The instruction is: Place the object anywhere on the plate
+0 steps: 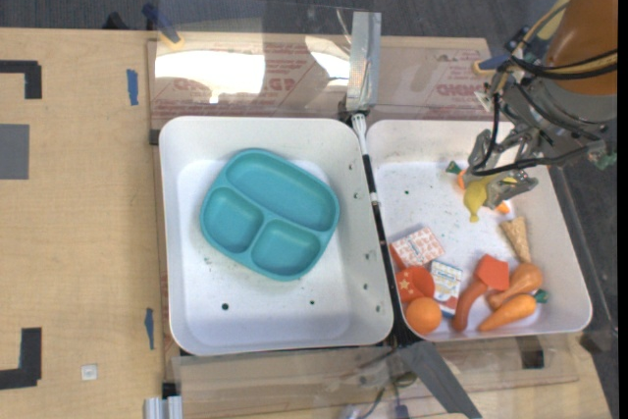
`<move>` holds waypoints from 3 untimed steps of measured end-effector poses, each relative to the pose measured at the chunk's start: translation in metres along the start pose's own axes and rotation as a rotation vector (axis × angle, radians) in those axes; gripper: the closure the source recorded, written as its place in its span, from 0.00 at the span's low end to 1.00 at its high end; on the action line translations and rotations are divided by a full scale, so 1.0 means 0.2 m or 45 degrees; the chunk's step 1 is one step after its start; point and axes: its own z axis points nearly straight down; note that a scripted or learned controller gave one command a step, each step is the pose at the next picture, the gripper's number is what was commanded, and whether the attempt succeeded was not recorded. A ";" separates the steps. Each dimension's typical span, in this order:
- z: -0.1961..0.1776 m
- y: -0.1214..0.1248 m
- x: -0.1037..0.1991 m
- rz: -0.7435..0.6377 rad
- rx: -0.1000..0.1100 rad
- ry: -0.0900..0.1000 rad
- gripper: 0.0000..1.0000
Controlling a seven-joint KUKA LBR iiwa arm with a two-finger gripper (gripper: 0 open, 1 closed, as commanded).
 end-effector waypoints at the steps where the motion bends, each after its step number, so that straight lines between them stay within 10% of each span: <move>1: 0.25 0.12 -0.33 -0.549 -0.001 -0.001 1.00; 2: 0.08 0.53 -0.69 -0.594 0.002 -0.009 1.00; 3: 0.38 0.84 -0.80 -0.871 -0.006 0.004 1.00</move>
